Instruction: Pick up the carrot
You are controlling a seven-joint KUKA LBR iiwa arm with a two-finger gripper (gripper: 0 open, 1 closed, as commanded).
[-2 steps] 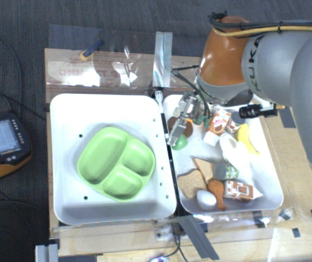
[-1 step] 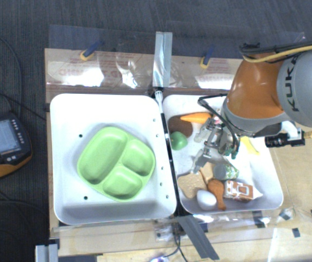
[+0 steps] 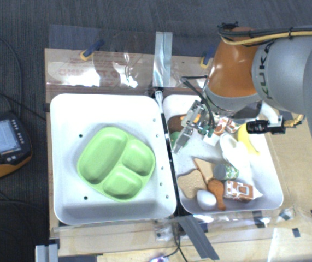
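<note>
Over the right bin (image 3: pixel 270 192), the gripper (image 3: pixel 187 129) is lowered.
Finger spacing cannot be told; no carrot is seen held.

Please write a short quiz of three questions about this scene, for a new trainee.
1. True or false: the green plate lies in the right bin.
2. Which bin is the gripper above? A) left B) right
3. What white rounded thing lies near the right bin's front edge?

Key:
1. False; it lies in the left bin.
2. B, near the wall shared with the left bin.
3. An egg, beside the bread.
</note>
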